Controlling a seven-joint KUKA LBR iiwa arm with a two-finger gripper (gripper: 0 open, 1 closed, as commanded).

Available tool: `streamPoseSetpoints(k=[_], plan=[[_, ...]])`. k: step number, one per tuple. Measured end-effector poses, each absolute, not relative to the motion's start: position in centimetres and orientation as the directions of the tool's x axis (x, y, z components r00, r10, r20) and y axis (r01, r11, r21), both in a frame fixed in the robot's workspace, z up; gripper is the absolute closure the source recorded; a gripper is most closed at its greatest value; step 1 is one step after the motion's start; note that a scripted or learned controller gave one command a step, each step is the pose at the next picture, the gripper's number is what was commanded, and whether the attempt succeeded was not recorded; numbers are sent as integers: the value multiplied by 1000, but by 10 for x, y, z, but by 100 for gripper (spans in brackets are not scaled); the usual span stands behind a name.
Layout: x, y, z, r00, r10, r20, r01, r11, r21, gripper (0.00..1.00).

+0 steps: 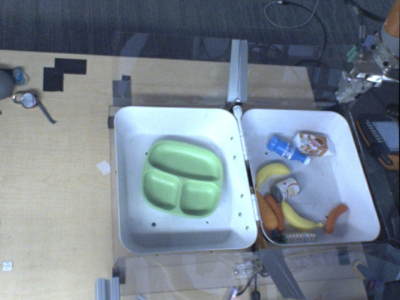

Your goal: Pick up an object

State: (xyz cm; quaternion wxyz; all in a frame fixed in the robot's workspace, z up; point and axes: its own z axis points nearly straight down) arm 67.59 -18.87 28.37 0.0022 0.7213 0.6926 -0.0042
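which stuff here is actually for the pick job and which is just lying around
For the job:
gripper, above the right bin's far right corner
right bin
blue bottle
brown packet
banana
small can
carrot
sausage

Lying about:
green divided tray in the left bin
black tape patches
cable
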Motion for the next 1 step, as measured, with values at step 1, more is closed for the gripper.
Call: streamPoseSetpoints(k=[1], plan=[[670,-183,317,-92,996,-2,996,92,1,100]])
